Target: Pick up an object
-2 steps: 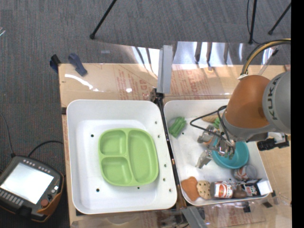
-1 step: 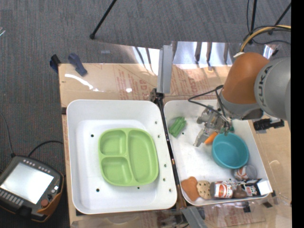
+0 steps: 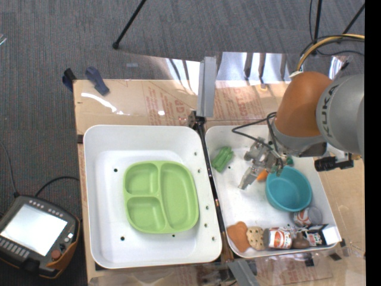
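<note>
Camera view: KUKA-lettered arm [image 3: 324, 115] hangs over rt bin [image 3: 238, 216], gripper [image 3: 253, 176] fingers apart w/ nothing between, just left of teal bowl [image 3: 289, 189]; green block [image 3: 223, 158] nearby, green divided plate [image 3: 161, 196] in left bin [image 3: 101, 154].

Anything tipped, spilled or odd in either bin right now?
Nothing spilled. A small can lies on its side among items crowded along the right bin's near edge. The green tray lies flat in the left bin.
</note>
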`<state>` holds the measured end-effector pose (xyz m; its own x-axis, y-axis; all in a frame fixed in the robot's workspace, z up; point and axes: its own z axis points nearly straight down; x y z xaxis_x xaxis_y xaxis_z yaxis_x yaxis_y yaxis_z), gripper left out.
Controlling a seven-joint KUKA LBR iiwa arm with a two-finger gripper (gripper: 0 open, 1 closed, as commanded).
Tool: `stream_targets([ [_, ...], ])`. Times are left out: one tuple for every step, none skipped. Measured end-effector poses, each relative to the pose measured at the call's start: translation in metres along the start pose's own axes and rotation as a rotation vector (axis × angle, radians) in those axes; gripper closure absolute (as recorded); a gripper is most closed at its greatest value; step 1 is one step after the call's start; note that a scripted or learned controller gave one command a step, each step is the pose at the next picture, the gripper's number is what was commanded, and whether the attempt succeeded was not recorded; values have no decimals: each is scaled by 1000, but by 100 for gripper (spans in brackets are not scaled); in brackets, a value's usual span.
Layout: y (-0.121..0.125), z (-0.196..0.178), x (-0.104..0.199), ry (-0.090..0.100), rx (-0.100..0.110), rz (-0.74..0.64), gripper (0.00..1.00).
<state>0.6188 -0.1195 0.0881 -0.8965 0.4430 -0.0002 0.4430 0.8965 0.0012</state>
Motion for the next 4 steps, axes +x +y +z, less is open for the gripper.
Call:
stream_targets([
  [2,-11,-1,-2,-1,-6,100],
  [-66,-166,-7,-17,-1,-61,100],
  [-72,-12,2,11,4,234,100],
  [-42,1,-6,2,1,464,100],
])
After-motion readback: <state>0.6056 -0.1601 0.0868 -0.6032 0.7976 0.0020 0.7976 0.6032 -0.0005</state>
